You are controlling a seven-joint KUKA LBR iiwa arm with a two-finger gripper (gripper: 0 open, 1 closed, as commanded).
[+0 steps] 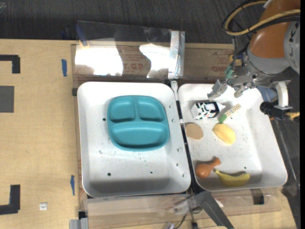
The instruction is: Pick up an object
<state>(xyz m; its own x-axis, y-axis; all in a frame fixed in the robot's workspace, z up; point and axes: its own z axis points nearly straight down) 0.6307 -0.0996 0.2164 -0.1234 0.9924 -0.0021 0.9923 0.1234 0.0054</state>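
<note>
While the arm (274, 37) reaches in from the right, its pincer (228, 88) hangs over the far edge of the right bin (267, 151) with its metal fingers spread apart and nothing between them. Just below it lies a small black-and-white patterned object (206, 110) (cow-like markings, shape hard to make out), and beside that a pale, ridged stick (228, 113) set at a slant. A smooth yellow lemon (225, 133) sits near the bin's middle, a flat brown oval (194, 130) rests against the left wall, and toward the near edge an orange drumstick shape (207, 168) lies touching a curved banana (233, 177). The left bin (95, 166), glossy white plastic with rounded corners, carries a teal tray (138, 122) divided into three compartments. Both bins sit on a tan wooden bench (33, 128).
</note>
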